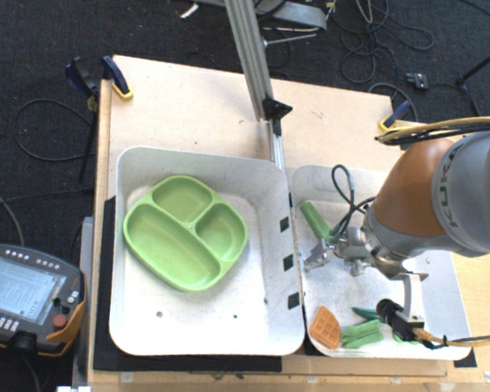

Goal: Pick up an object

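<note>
My gripper [317,257] hangs low in the right bin [344,292], close against its left wall, where the two bins meet. From this slanted view I cannot tell whether it is open or closed, and I see nothing caught in it. The nearest candidate is a long green stick [315,218], lying just beyond the gripper toward the bin's far edge, angled along the same wall. I judge that is why I am tucked so far left.

That wall is the tight side, since it leaves little room to come around the stick. The middle of the bin floor is bare and offers the freer approach. At the bin's near edge lie an orange waffle piece [327,327] and some green pieces [361,335], huddled by the rim and well apart from the gripper.

Across the wall, the left bin [179,323] holds a green divided plate [184,232], set toward its far left corner, with open floor around it. The bench [193,107] beyond the bins is bare.
</note>
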### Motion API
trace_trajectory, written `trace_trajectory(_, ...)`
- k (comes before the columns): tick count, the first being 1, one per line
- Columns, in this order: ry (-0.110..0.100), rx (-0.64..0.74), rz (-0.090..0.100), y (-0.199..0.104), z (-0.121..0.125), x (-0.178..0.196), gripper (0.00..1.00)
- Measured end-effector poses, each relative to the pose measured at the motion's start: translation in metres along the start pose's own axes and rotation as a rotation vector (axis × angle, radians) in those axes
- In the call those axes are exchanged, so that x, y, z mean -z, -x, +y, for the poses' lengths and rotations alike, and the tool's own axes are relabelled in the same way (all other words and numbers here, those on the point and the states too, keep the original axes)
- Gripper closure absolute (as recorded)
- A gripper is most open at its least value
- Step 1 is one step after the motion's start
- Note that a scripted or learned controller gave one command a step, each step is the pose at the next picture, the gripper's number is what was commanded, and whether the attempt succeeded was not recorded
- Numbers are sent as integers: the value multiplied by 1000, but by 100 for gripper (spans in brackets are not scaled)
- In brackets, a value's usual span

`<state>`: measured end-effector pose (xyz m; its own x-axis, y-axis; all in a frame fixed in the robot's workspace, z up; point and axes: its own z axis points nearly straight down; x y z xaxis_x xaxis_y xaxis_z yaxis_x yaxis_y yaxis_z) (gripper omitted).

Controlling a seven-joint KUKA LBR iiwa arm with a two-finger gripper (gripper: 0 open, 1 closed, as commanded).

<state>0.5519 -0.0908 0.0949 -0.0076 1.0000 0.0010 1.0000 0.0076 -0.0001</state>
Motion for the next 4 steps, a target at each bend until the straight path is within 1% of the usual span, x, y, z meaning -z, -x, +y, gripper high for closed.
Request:
trace_trajectory(1, 8, -3, -1, -105, -46, 105, 0)
trace_trajectory(2, -2, -9, -1, -98, -58, 100, 0)
trace_trajectory(3, 6, -13, -4, -43, -45, 150, 0)
trace_trajectory(4, 2, -6, -2, -47, -45, 157, 100)
